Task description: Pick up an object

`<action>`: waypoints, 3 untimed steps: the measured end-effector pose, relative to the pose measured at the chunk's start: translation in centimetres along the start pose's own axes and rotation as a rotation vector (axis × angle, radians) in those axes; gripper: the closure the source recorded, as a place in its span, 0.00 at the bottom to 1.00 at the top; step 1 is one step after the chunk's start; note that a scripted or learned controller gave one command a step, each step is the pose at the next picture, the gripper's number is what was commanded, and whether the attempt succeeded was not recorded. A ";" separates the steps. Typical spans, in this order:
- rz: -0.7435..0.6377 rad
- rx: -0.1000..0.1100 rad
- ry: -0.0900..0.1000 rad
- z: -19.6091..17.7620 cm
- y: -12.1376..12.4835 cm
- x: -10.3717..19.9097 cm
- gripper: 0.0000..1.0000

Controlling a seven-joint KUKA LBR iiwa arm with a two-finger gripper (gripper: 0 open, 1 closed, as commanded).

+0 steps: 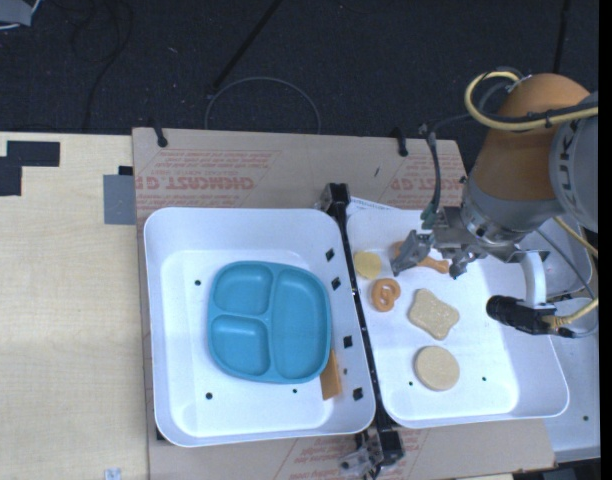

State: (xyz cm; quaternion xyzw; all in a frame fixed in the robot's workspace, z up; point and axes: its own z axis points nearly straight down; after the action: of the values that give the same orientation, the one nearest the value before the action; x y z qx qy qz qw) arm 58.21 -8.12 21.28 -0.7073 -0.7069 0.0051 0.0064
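My gripper (432, 258) hangs low over the back of the right bin (546, 393). Its two grey fingers (407, 254) stand apart, so it is open. A small orange piece (438, 265) shows between them, lying on the bin floor. Just left of the gripper sits a pale yellow round piece (368, 264). An orange ring-shaped piece (385, 295) lies in front of that. A tan toast slice (433, 314) and a round beige biscuit (437, 368) lie nearer the front of the same bin.
The left bin (171, 268) bears a blue divided plate (268, 320), with a brown stick (331, 379) beside its right front edge. A black divider (352, 308) joins the two bins. A black cable fitting (521, 314) hangs over the right bin's right side.
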 end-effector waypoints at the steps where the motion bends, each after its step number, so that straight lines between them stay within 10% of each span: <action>1: -0.002 -0.012 -0.001 -0.7 0.2 0.0 0.00; 3: 0.000 -0.008 -0.001 8.4 0.6 0.0 0.00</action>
State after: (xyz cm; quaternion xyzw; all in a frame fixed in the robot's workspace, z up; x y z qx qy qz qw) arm 58.70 -8.10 12.87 -0.7073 -0.7069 0.0027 0.0034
